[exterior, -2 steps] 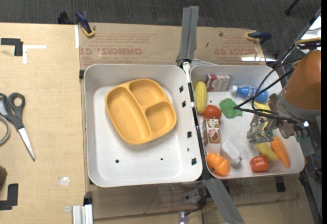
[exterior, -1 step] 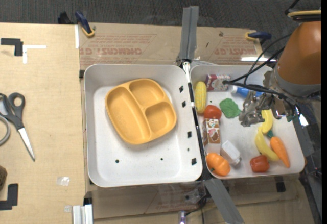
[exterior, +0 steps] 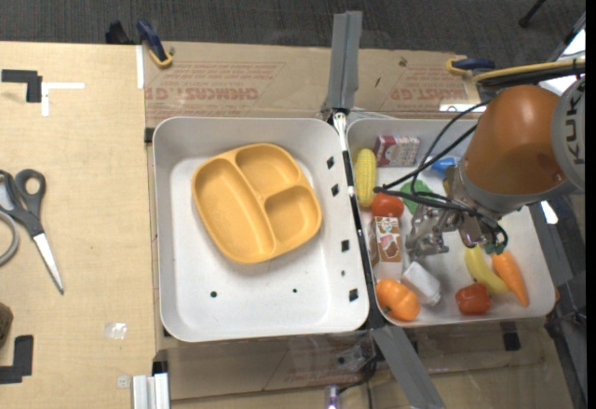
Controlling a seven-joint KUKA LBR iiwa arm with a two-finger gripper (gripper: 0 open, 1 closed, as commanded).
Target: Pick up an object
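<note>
My gripper (exterior: 425, 247) hangs low inside the right bin (exterior: 549, 239), among the toy foods. Just under it lies a small white cup-like piece (exterior: 425, 283). Around it are a corn cob (exterior: 365, 176), a red tomato (exterior: 387, 206), a brown and white packet (exterior: 386, 238), an orange fruit (exterior: 400, 300), a banana (exterior: 482, 268), a carrot (exterior: 511, 276) and a red pepper (exterior: 473, 299). The orange wrist band (exterior: 512, 151) covers the bin's far right part. Nothing shows plainly between the fingers.
The left bin (exterior: 186, 305) holds a yellow divided plate (exterior: 256, 200). A pink and white carton (exterior: 399, 150) lies at the back of the right bin. Scissors (exterior: 33, 221) rest on the bench at far left. A grey divider bar (exterior: 345, 62) rises between the bins.
</note>
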